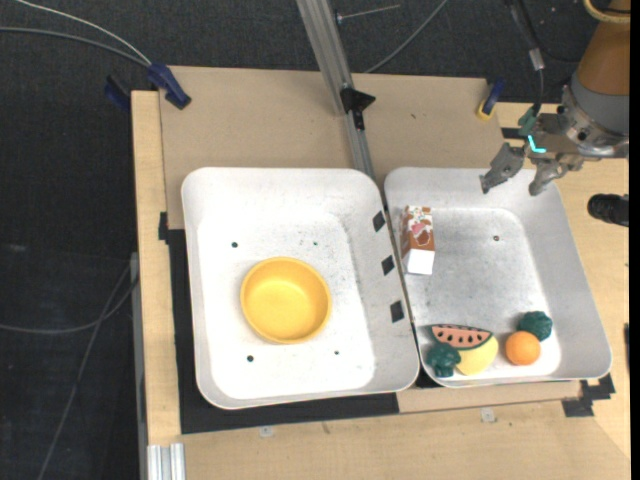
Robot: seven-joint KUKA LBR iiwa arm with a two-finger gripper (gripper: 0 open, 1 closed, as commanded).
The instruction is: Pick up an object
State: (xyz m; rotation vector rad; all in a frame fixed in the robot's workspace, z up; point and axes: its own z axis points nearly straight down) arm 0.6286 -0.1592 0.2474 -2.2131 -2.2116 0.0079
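Objects for picking are sitting in the right bin (560, 268). I am watching from the fixed overhead camera, which is looking down at a slant on two shallow white bins lying side by side on a tan bench (260, 118).

A small carton (418, 239) is lying near the right bin's left wall, its printed face turned up; I am not able to read the print. Along the near edge, a watermelon slice (461, 335) is resting on a yellow fruit (478, 354), perhaps a banana, though most of it is hidden. A dark green piece (442, 360) is touching that cluster's left end. To the right, an orange (522, 348) is sitting just beside a second dark green piece (536, 324); both green shapes are too small for me to identify.

In the left bin (215, 208), a yellow bowl (286, 299) is standing upright.

The gripper (523, 175) is hanging above the right bin's far rim, well apart from every object. Its two fingers are spreading wide, and nothing is lying between them. The arm (607, 63) is entering from the upper right, cut off by the frame edge. A metal pole (325, 38) is slanting down toward the gap between the bins.
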